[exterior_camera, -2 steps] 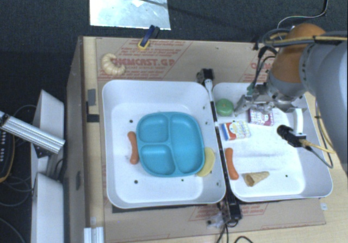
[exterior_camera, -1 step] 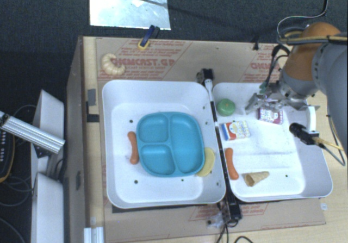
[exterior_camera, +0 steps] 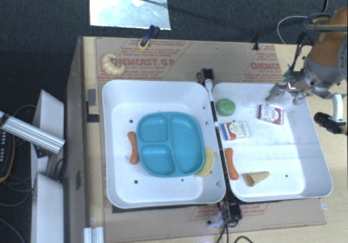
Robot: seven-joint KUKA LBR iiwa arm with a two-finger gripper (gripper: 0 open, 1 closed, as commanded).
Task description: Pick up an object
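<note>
Bright even overhead light, soft focus, faint shadows.

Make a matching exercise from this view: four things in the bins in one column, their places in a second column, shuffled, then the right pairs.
Things:
1. blue divided plate
2. green round piece
3. cone-shaped piece
4. banana

Places:
A. right bin, near front edge
B. tucked at the plate's right edge, left bin
C. middle of the left bin
D. right bin, back left corner

Pairs: 1-C, 2-D, 3-A, 4-B
</note>
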